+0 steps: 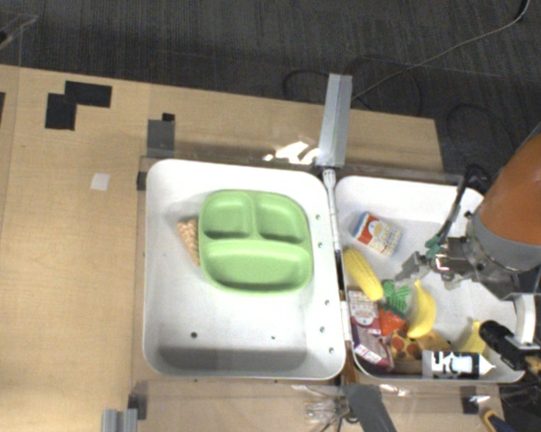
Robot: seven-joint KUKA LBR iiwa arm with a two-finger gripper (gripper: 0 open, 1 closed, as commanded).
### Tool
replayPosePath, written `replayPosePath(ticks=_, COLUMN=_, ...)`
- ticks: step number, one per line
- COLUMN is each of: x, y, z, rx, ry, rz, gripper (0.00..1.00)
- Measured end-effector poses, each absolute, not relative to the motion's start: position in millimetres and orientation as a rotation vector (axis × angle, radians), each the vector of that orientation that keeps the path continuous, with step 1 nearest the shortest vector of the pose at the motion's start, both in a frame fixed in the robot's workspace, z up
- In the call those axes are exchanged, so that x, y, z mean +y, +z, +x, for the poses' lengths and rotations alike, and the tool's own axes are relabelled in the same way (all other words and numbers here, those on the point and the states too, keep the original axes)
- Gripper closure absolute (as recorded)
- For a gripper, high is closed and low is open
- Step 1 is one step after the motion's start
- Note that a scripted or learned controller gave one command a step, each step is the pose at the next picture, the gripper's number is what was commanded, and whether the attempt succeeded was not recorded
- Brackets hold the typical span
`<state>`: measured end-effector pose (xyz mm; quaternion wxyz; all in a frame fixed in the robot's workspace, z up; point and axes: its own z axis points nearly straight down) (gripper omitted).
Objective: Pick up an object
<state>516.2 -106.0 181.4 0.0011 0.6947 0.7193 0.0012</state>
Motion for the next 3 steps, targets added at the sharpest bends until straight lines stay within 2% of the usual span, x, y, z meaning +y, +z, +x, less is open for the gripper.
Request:
replayPosePath(ticks=1, x=-121, y=93, z=523.4, rx=2.231, ry=0.003, rz=2.21, gripper=0.0)
replayPosePath(ticks=2, x=-119, y=103, z=525.5, rx=2.232, ry=0.008, rz=2.211, gripper=1.0)
replayPosePath(ticks=3, x=-69, y=183, z=579.4, rx=2.062, ry=0.0, rz=2.369, gripper=1.0)
